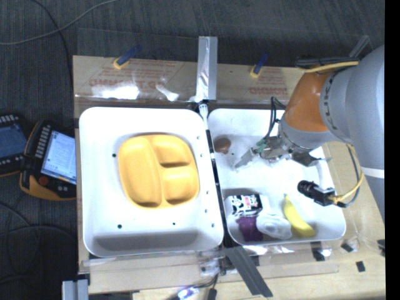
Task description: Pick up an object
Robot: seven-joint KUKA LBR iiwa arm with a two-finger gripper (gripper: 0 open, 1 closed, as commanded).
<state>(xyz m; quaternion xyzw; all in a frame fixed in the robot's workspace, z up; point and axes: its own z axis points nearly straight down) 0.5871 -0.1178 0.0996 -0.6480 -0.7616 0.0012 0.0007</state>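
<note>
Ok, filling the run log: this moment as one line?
phase: reach | gripper: over right bin, near brown object | banana: front of bin, untouched | left bin: yellow tray

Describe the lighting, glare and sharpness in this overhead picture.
Camera view: even overhead light, with glare on the clear plastic sheet behind the bins and on the left bin's white rim; soft shadow beneath the yellow tray; the arm looms large and slightly soft at right; the banana stays sharp.
</note>
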